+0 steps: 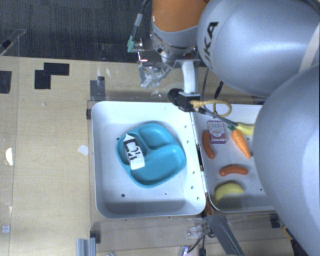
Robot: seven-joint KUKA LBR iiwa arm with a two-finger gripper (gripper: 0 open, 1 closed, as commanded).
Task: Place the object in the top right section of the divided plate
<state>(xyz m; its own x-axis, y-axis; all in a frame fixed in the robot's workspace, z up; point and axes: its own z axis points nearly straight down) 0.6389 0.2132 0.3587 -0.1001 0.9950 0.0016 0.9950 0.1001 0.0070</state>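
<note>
Well, the white thing with black marks (134,151) lies on the blue divided plate (162,167), on its left side. It looks like it rests in the small left part and over the ridge, not in the top right section (156,135), which looks bare. So you can guess the job is not done yet. The white thing is longer than it is wide, and its long side runs from up-left to down-right. The plate sits in the middle of the left bin (102,165). Your gripper (151,76) is up past the far edge of that bin, over the tabletop (45,150). This is the part that counts: the white thing lies toward the near side from the gripper, and a little to the left. The top right section sits between the two, so it is closer to the gripper than the white thing is. The gripper is blurry and see-through, so you cannot tell if it is open or closed, and nothing can be seen in it. The big grey arm (250,45) comes in from the right, with the orange band (177,12) just above the wrist, and the gripper points down. Under the arm, the right bin (227,157) holds a carrot (241,144), two sausages (208,145) and a yellow fruit (229,190).
</note>
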